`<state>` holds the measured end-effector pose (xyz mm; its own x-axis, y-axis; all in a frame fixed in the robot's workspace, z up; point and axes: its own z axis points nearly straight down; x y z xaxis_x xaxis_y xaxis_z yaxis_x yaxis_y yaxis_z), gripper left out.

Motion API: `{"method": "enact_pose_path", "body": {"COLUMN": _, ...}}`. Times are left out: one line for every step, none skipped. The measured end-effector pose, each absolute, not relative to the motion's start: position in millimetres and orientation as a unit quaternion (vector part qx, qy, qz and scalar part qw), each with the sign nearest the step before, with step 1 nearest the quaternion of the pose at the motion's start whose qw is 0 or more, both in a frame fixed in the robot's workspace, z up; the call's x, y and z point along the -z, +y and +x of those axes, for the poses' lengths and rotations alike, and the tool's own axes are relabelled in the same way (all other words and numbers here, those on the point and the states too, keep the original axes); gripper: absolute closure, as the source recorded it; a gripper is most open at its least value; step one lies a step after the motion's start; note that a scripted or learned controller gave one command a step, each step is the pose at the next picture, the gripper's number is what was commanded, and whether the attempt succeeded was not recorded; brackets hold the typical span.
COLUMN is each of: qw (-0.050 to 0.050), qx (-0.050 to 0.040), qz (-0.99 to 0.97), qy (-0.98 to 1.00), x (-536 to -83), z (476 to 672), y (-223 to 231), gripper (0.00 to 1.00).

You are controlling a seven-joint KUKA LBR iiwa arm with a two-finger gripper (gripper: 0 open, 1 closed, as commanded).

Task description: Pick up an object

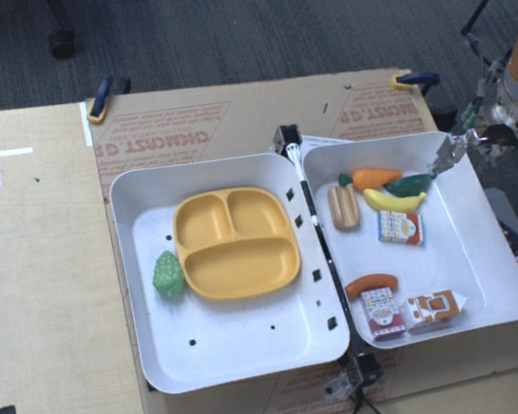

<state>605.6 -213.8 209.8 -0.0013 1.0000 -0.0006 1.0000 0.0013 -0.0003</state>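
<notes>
Reaching in from the right, my gripper (444,156) hangs over the upper right corner of the right bin (477,248), its slim metal tip just beside a dark green toy (415,184) that lies partly on a yellow banana (392,199). Whether my fingers are spread or closed, I cannot tell; nothing is visibly held between them.

By my reading, the pick has not yet happened. Every object rests on a bin floor, so the descent, the grasp and the lift all remain. The dark green toy and the banana are the nearest candidates.

Around them, the right bin is crowded. An orange carrot (375,176) sits just above the banana, a hot dog bun (343,207) stands to their left, and a small juice carton (400,227) lies just below the banana. Nearer the bottom edge are a red sausage (371,284) and two more small cartons (382,313) (433,309) side by side.

The left bin (147,292) holds a yellow divided plate (236,242) with a green leafy toy (168,274) touching its left edge.

The tight cluster of green toy, banana and carrot is the likely obstacle: closing on one could nudge or catch its neighbours, and the bin wall is near.
</notes>
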Motion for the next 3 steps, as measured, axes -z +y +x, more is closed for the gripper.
{"method": "enact_pose_path", "body": {"qw": 0.0, "qx": 0.0, "qz": 0.73, "qy": 0.683, "x": -102, "z": 589.4, "y": -163, "gripper": 0.0}}
{"method": "enact_pose_path", "body": {"qw": -0.006, "qx": 0.0077, "qz": 0.665, "qy": 0.747, "x": -92, "z": 654.9, "y": -124, "gripper": 0.0}}
{"method": "enact_pose_path", "body": {"qw": 0.006, "qx": 0.0015, "qz": 0.574, "qy": 0.819, "x": -95, "z": 592.6, "y": -110, "gripper": 0.0}}
